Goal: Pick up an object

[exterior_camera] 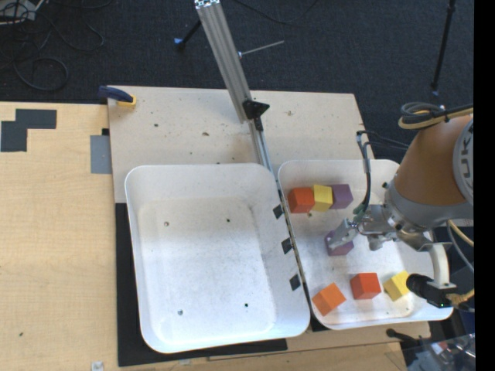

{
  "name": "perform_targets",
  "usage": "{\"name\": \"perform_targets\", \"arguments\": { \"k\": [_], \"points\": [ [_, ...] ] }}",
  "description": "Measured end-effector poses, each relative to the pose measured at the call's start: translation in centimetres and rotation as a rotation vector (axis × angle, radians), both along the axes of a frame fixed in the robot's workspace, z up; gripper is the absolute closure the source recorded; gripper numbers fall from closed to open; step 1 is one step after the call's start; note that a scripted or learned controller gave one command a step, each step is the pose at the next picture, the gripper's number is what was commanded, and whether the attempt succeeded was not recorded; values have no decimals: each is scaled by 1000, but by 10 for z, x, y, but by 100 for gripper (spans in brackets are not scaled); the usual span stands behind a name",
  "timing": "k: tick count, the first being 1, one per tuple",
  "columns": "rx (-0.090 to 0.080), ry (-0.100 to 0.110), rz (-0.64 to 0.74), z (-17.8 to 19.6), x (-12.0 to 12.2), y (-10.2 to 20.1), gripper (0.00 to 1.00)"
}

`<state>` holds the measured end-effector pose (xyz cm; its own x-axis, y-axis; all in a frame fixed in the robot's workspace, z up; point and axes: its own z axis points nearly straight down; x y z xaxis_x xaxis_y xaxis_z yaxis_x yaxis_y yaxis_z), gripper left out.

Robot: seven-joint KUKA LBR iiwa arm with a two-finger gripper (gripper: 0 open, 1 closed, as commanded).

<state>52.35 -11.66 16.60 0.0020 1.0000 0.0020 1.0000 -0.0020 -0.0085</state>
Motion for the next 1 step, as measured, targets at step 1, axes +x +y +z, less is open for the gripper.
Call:
{"name": "perform_targets", "arguments": {
  "k": [1],
  "points": [
    [1,1,-3,-59,6,6,0]
  ]
}}
